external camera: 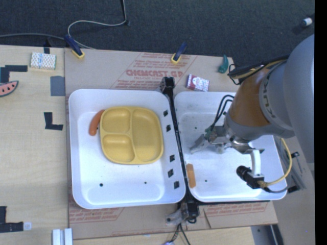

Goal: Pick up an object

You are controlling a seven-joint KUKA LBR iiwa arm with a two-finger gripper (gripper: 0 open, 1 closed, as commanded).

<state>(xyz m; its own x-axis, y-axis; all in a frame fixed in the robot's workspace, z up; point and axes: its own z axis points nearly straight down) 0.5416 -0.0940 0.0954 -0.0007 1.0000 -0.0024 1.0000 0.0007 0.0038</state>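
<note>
Two white bins point(82, 152); gripper point(204, 143) over the right one

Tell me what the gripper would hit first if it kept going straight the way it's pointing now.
Most likely the bare floor of the right bin. The gripper points left and downward there; farther along stands the divider between bins. Depth is hard to judge.

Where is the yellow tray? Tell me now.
The yellow tray lies in the left bin, toward its top, with an orange sausage against its left edge.
</note>
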